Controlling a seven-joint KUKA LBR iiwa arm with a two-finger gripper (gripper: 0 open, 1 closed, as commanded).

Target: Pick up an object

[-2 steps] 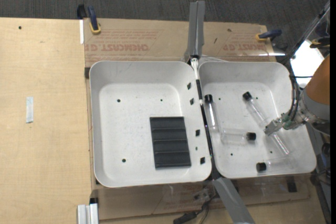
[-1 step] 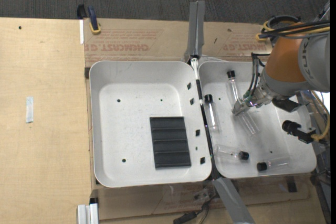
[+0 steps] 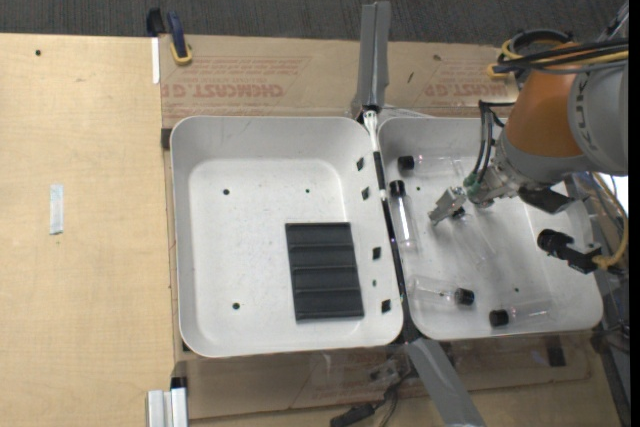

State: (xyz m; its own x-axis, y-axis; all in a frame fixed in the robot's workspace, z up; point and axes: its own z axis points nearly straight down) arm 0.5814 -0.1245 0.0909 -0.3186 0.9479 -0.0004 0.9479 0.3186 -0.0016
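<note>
Your gripper [image 3: 447, 207] is hanging over the middle of the right bin [image 3: 560, 320], right of frame centre; can't tell how it's set from this angle. Small clear tubes with black caps [image 3: 463, 296] are lying scattered around it, none touching it. A black ribbed block [image 3: 323, 270] is sitting in the left bin [image 3: 200, 215], lower middle.

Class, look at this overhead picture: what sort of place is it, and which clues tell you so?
Probably a robotics lab or test bench: a grey and orange robot arm reaches over two shallow white bins, which sit on a cardboard-covered bench, with clamps at its edge.
</note>
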